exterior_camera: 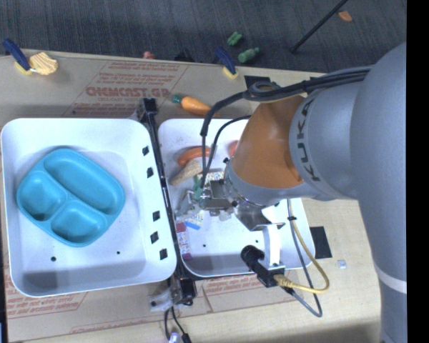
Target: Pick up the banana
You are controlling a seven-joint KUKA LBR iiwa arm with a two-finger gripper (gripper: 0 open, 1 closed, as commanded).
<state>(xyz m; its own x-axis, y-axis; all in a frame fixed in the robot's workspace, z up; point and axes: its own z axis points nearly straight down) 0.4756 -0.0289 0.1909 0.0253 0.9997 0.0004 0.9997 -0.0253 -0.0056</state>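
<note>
A pale tan-yellow elongated piece, which may be the banana, lies in the right bin near its left wall, partly under an orange-red sausage-shaped item. My gripper hangs low in that bin, just below and to the right of the tan piece, among small items. A green bit shows right at the gripper's top edge. The arm's orange band and grey body hide the right half of the bin.
The left bin holds a blue divided plate. An orange carrot lies on the cardboard behind the right bin. A yellow cable loops off the wrist over the bin's front edge.
</note>
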